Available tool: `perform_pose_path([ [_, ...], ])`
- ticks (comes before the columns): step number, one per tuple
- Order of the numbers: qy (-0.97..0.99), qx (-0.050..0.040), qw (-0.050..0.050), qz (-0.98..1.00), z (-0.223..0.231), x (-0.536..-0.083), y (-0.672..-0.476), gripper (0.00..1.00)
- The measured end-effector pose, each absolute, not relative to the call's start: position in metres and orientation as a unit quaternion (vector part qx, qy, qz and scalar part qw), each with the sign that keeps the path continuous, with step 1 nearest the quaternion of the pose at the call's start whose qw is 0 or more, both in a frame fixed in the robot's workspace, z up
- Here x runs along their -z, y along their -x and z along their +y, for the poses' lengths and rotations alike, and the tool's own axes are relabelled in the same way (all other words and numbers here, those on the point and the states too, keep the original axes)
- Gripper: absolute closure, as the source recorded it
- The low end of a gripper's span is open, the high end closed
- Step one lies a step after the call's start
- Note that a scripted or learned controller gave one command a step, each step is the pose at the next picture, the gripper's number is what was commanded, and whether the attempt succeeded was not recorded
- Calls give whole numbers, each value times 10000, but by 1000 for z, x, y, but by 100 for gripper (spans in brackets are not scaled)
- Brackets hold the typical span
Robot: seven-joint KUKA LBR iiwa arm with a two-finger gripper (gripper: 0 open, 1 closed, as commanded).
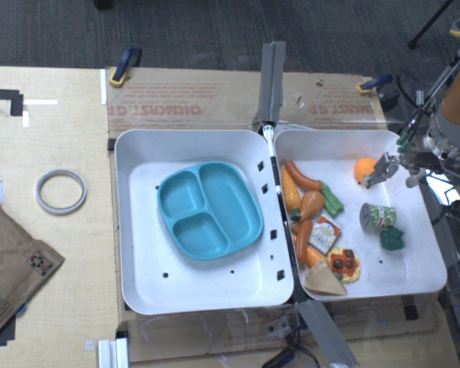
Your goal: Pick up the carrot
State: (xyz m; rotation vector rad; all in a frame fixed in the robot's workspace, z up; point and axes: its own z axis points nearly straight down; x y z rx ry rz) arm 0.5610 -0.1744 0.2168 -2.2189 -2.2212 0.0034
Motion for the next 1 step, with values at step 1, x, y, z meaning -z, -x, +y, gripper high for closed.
perform_pose_path([
  [1, 7231, -12, 3, -6907, -214, -135, -614, 0],
])
